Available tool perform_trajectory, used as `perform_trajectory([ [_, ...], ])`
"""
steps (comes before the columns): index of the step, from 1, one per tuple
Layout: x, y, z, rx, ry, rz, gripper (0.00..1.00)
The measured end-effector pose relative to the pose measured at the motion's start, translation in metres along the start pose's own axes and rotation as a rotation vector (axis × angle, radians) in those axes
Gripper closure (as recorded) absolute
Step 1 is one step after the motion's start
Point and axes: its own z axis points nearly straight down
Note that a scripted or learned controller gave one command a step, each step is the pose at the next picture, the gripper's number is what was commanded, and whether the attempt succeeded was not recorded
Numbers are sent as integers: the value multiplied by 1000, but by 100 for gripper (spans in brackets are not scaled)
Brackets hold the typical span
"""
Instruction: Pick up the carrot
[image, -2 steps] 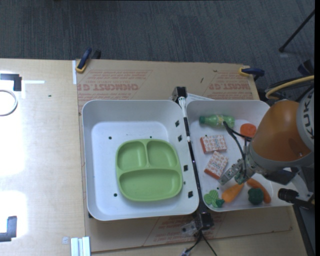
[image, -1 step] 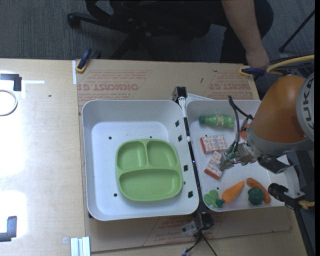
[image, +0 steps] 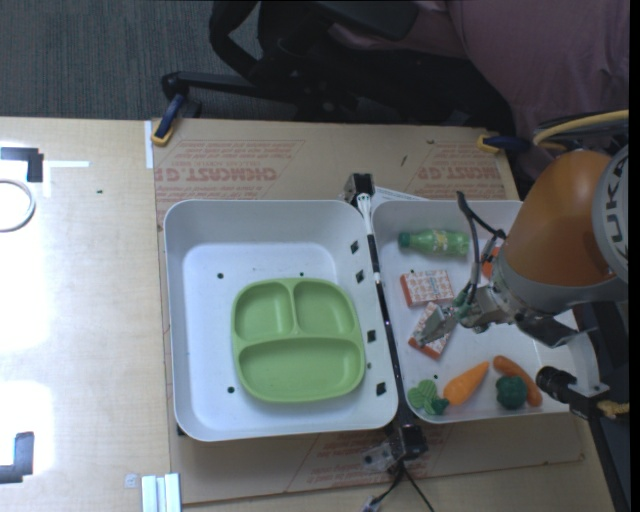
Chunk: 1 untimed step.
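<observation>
Carrot, small orange plastic toy with green top (image: 462, 385): lies near front wall of right white bin (image: 455, 417), just right of green leafy toy (image: 430, 397). Likely light, stiff, slick; you grip mid-body across taper. Gripper (image: 440, 325) hovers behind carrot; finger state: cannot tell.

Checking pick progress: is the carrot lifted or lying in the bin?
Lying. The carrot rests on the right bin floor, apart from the gripper.
</observation>
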Motion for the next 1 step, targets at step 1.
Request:
perform_trajectory([
  [1,-55,-13,100,2,1,-194,0],
])
